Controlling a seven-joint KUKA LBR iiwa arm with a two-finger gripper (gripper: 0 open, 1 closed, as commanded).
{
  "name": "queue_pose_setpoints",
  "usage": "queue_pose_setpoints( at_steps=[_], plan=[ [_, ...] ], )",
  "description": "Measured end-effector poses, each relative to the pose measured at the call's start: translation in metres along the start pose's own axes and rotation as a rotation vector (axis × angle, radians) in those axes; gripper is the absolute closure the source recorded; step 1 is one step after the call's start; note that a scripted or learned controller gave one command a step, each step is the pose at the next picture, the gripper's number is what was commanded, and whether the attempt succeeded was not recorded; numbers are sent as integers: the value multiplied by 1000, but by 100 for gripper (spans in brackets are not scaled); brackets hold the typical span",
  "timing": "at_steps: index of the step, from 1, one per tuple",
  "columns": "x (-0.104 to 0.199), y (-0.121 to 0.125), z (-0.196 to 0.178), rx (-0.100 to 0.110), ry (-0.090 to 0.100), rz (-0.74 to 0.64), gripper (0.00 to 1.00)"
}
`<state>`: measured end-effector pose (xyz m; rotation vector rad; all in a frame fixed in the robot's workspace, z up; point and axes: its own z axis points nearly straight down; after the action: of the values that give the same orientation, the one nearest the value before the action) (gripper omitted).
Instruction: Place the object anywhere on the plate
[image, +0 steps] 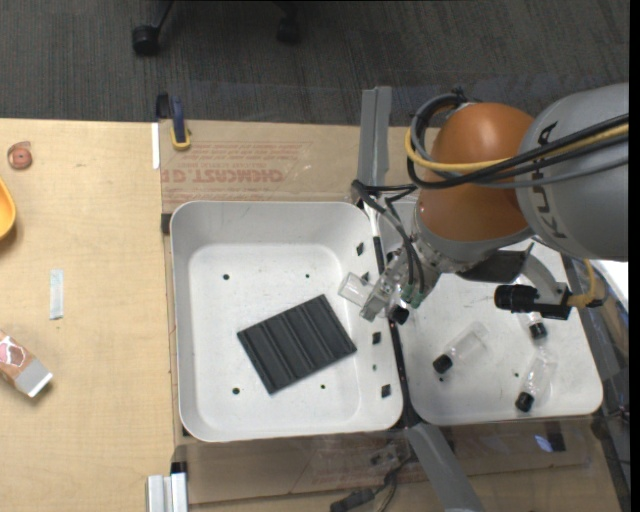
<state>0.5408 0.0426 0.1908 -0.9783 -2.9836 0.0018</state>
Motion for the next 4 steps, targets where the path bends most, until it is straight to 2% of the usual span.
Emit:
queue_pose_setpoints(
  at_steps=[1, 2, 3, 4],
  plan=[
    [-35, 36, -1, -3, -3, -452, 100],
    [-35, 36, -1, -3, -3, -452, 0],
    [-37, 35, -10, -5, -6, -447, 100],
    [-21, 32, -52, -3, -5, -780, 100]
  ],
)
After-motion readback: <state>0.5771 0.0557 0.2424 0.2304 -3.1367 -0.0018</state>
